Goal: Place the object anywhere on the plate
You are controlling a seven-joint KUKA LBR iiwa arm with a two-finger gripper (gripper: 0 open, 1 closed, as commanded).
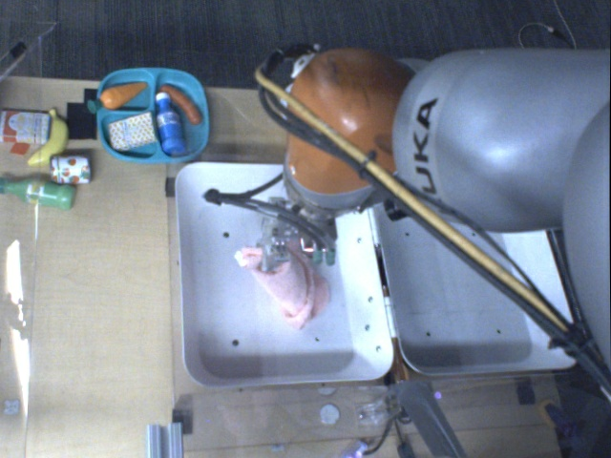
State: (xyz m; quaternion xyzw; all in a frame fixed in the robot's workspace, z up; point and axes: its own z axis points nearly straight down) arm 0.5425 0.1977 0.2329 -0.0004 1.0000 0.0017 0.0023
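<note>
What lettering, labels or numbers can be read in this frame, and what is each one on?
"UKA": black letters running up the grey arm; the start of the word is hidden behind the orange band.
Small can on the bench: printed label, too blurred to read.
Red and white carton at the left edge: print too small to read.
Blue bottle in the blue tray: label unreadable.

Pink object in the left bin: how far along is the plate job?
Done: the gripper is down over the pink object in the left bin. In hand: nothing confirmed; the view doesn't show a grasp. Left: lift the object and place it on a plate; the blue divided plate sits outside the bin.
</note>
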